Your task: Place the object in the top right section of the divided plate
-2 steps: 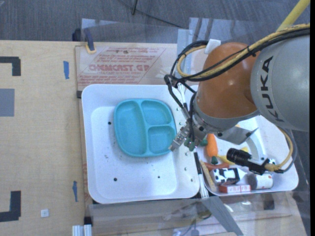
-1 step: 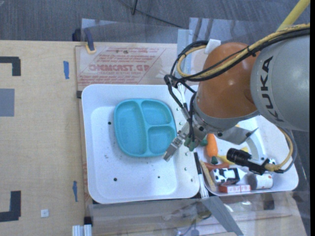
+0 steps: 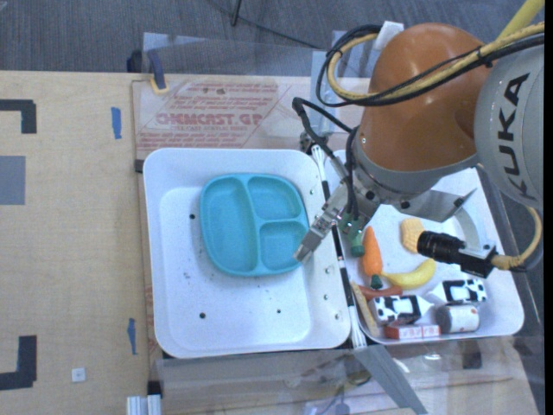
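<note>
Right now the gripper (image 3: 313,236) hangs over the right edge of the blue divided plate (image 3: 254,224), which lies in the left bin (image 3: 173,258). Its metal fingers (image 3: 308,245) point down and leftward onto the plate's rim; they look close together with nothing between them, though the arm (image 3: 415,119) shadows that spot and I cannot tell for certain how far open they are. The likely things to place lie in the right bin (image 3: 505,314): a carrot (image 3: 371,251) just beside the divider, a banana (image 3: 413,274) next to it, and some small packets (image 3: 406,308) nearer the camera. Judging from this, the main risk is an empty-handed run: the fingers reach the plate without any object. They also sit over the near-right compartment, so a drop here could land in the wrong section or on the rim.
</note>
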`<action>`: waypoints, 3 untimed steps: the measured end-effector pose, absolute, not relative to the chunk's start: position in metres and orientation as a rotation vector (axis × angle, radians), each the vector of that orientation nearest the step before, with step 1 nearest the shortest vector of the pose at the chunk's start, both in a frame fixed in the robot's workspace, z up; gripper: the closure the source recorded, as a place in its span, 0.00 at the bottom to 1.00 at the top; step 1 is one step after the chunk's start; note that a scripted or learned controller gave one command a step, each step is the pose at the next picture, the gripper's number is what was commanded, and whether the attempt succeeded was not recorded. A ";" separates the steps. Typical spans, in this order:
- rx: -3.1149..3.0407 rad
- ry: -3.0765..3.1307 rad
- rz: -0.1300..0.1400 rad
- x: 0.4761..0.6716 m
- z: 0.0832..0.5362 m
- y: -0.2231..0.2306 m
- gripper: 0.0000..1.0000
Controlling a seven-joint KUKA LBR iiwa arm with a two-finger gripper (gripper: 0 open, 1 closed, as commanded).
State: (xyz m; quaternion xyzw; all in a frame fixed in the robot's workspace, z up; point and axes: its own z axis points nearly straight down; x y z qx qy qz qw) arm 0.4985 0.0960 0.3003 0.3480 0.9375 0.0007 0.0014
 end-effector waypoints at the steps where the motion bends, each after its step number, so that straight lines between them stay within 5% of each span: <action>1: 1.089 2.938 0.006 0.500 0.311 0.097 1.00; 2: 1.088 2.938 0.005 0.500 0.311 0.097 0.00; 3: 1.123 2.930 0.002 0.511 0.412 0.102 0.00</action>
